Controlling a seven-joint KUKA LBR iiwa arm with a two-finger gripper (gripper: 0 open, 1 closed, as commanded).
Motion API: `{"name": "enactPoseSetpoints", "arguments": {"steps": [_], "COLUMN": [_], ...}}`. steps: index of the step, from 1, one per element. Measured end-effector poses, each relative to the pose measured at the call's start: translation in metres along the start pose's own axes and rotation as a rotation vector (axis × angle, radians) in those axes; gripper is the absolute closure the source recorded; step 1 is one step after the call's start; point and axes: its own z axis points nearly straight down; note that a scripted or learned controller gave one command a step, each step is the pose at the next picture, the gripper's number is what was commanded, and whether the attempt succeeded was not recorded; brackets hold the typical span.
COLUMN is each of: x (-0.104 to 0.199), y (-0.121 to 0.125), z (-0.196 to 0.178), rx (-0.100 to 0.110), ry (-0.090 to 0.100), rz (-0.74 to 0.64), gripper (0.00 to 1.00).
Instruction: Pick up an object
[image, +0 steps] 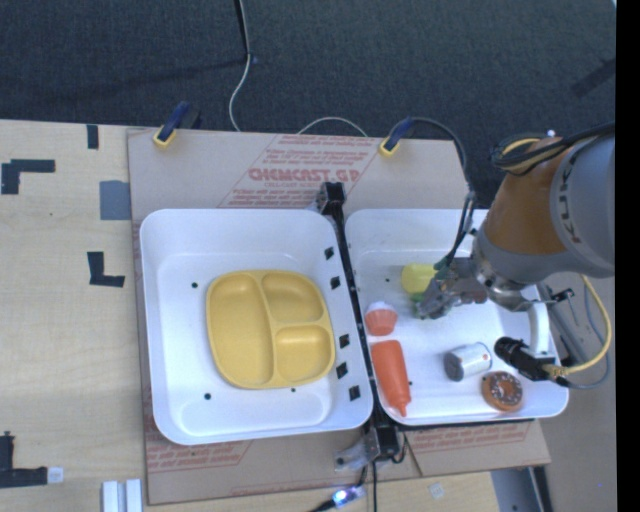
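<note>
Left bin (165, 300) held a yellow tray (270, 328); right bin (440, 405) held carrot (392, 375), can (467, 361), donut (501, 391), yellow toy (417, 276); jaws' state unclear.

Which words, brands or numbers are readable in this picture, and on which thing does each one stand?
"CHEMCAST G.P.": red print on the brown board under both bins; the last letters are unsure.
Smaller red lines printed around it: too blurred to read.
Doughnut-like toy, grey cylinder, yellow tray: no readable text.
</note>
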Motion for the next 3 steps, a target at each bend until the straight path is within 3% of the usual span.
{"name": "enactPoseSetpoints", "arguments": {"steps": [2, 3], "x": [0.002, 0.053], "y": [-0.005, -0.004], "z": [-0.111, -0.096], "rx": [-0.010, -0.003], "ry": [-0.003, 0.000], "rz": [0.001, -0.003], "gripper": [1.00, 1.00]}}
